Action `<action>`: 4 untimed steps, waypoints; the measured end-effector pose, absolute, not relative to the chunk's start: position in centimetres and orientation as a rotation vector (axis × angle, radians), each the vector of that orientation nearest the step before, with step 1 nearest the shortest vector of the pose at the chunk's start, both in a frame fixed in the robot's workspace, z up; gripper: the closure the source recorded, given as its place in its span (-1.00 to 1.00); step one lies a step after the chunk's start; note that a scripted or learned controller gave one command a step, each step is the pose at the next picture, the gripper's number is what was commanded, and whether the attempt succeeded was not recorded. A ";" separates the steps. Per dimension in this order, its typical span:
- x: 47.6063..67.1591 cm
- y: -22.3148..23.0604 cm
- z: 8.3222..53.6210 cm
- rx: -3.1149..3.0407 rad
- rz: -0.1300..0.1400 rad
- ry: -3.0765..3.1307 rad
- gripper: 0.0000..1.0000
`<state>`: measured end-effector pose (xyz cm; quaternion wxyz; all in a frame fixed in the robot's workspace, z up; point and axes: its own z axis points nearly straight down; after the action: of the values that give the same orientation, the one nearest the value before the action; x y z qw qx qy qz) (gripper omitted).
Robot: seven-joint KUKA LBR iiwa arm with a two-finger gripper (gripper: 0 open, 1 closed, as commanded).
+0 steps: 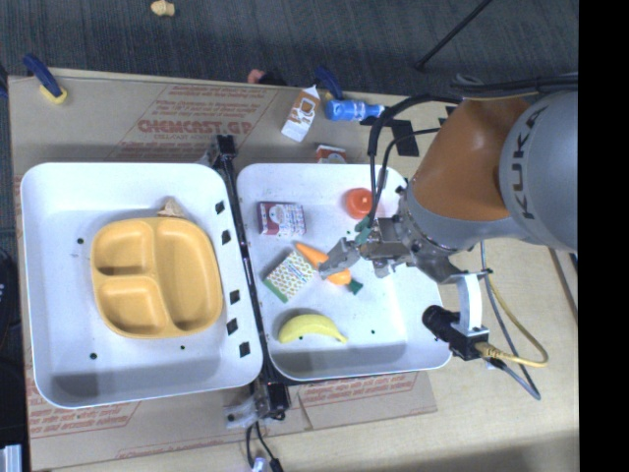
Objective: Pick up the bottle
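The arm (491, 175) rises nearest the lens, its grey casing and orange band hiding much of the right bin (295, 357). Below it the claw (346, 257) hangs low over the middle of that bin; whether it is apart or together I cannot tell, since its tips merge with the clutter under them.

Touching or just under the claw are two orange carrot-like pieces (311, 253). Just to its left lies a small patterned box (289, 276), and beyond that box, further up, a red and white carton (280, 218). Nearer the front edge of the bin, down and left of the claw, rests a banana (311, 328). Up and slightly right of the claw sits a small orange-red ball (358, 202). Well to the left, the other bin (59, 382) bears a yellow divided plate (157, 274).

The bottle (349, 111), blue with a pale end, is not in either bin. It lies on its side on the cardboard of the bench (177, 116), well above the claw and past the far rim, near a small milk-like carton (302, 113).

To do the step well, the claw probably ought to lift clear of the bin wall first, travel out over the rim, and turn so its fingers straddle the bottle's narrow width. A round bottle on its side may roll, so a centred, square descent seems wise.
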<state>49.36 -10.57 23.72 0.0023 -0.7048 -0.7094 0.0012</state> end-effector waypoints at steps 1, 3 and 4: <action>49.4 -10.5 24.7 -2.204 0.006 -2.230 1.00; 47.6 -9.7 19.2 -1.349 0.002 -2.832 1.00; 47.6 -20.4 18.9 -1.391 0.002 -2.816 1.00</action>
<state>47.63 -20.43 18.93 0.0004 -0.4429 -0.8966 0.0007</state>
